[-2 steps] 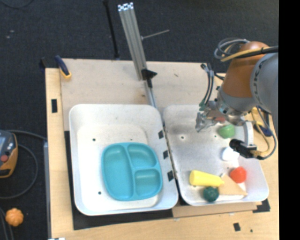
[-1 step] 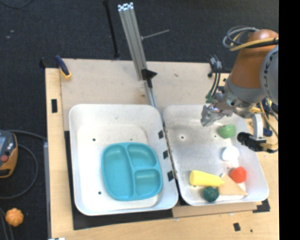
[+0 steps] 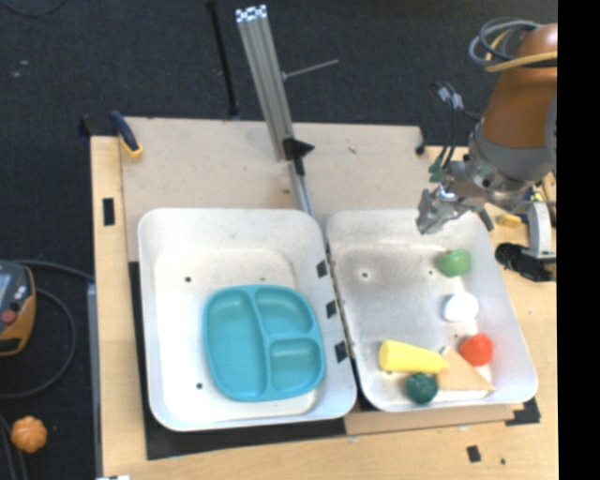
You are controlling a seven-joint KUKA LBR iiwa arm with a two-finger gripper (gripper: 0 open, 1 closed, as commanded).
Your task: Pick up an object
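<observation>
Whether the jaws stand apart or together cannot be told from this slant; the gripper (image 3: 437, 214) hangs over the upper rim of the right bin (image 3: 375, 281), with nothing visible in its grasp. Above it the grey arm with its orange band (image 3: 521, 103) enters from the right.

Nearest below the gripper, in the right bin, lies a green ball (image 3: 454, 262), apart from the gripper. Further down sit a white ball (image 3: 460, 307), a red-orange ball (image 3: 476, 349), a yellow cone-like piece (image 3: 410, 356), a dark green ball (image 3: 421, 387) just beside it, and a tan wedge (image 3: 464, 377) near the lower rim.

The left bin (image 3: 169, 272) holds a teal plate with 3 compartments (image 3: 264, 341).

Both bins rest on a pale wooden bench (image 3: 206, 159), speckled and scuffed. A slanted aluminium rail (image 3: 267, 84) rises from behind the bins, topped by a small checkered marker (image 3: 251, 13). Dark carpet (image 3: 94, 56) surrounds the bench. At the left edge lies an orange-and-grey device (image 3: 13, 309), and a small orange pumpkin-like thing (image 3: 28, 432) sits below it. No writing is legible.
</observation>
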